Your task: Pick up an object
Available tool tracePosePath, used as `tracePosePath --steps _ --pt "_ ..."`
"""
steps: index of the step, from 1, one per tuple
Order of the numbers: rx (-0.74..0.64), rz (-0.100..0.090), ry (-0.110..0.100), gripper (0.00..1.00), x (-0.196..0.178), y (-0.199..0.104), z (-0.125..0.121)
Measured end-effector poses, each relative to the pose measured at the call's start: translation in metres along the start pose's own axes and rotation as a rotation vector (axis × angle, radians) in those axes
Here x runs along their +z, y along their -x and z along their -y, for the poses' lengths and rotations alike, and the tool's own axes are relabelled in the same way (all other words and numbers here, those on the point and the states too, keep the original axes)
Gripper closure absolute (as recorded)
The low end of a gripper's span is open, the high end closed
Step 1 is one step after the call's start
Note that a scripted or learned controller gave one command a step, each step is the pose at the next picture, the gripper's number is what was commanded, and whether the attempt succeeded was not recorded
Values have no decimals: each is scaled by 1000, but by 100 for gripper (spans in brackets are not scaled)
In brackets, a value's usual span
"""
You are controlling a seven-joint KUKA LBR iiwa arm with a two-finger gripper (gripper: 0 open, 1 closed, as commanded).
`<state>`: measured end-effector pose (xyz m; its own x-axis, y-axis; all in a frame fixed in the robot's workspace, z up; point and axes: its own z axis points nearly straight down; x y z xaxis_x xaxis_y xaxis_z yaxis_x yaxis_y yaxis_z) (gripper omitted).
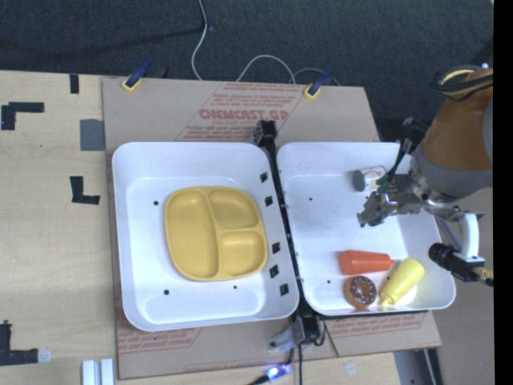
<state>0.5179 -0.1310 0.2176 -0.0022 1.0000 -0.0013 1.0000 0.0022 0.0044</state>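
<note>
Two white bins sit side by side on the tabletop (pixel 48 215). On the left bin (pixel 136 295) lies a yellow plate (pixel 215 233) with three parts. In the right bin (pixel 321 215), down at about five o'clock, an orange carrot (pixel 365 261), a round donut (pixel 361 292) and a yellow bottle (pixel 401 281) lie close together. A small grey thing (pixel 360 180) rests near twelve o'clock. The tool (pixel 375 212) hangs over the right bin at about three o'clock, just above the carrot. I cannot tell if it is clenched or released.
</note>
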Motion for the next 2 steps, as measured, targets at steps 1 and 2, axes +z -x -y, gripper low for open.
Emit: tracePosePath --steps 1,2 --pt "0 0 -1 100 -39 0 -1" --pt "-3 -3 -6 100 -22 -56 -3"
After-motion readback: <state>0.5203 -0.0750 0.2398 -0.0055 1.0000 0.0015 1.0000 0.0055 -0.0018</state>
